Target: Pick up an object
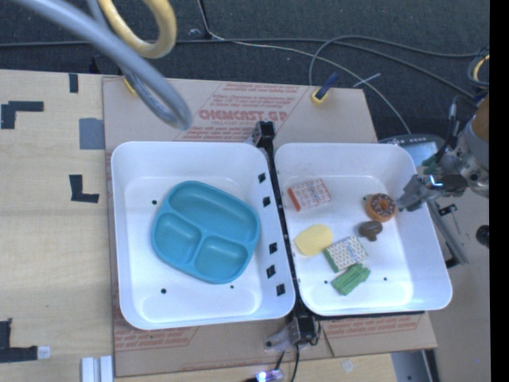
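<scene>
The pincer (413, 193) sits at the right rim of the right bin (398, 297), low over its edge; whether it is apart or together cannot be told. Just to its left lies a round brown doughnut (380, 206), with a small dark lump (370, 230) below that. Further left are a checked packet (346, 252), a green block (350, 278), a yellow piece (313, 239) and a red-striped packet (308, 194). Well to the left, the other bin (135, 293) holds a blue divided plate (206, 231).
</scene>
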`<state>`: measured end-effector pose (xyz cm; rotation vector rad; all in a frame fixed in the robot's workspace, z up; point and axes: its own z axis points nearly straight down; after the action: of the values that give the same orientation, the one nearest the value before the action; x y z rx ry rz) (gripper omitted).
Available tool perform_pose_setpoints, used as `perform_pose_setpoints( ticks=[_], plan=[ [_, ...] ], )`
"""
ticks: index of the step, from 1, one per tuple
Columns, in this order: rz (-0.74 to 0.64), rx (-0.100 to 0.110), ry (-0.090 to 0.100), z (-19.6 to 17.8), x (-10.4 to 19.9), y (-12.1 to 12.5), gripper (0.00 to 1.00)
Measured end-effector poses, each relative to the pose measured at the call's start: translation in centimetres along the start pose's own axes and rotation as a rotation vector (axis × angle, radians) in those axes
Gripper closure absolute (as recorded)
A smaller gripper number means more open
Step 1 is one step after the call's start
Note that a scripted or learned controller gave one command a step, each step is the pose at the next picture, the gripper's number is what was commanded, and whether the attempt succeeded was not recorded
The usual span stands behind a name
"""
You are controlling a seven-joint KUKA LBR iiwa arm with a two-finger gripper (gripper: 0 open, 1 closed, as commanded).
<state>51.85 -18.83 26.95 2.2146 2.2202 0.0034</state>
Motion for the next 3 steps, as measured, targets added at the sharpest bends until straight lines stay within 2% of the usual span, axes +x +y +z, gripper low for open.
perform_pose_setpoints(
  ticks=[1, 3],
  plan=[
    [-0.003, 0.007, 0.003, 1.7, 4.8, 1.7, 1.00],
    [-0.005, 0.006, 0.004, 0.9, 14.9, 4.8, 1.00]
  ],
)
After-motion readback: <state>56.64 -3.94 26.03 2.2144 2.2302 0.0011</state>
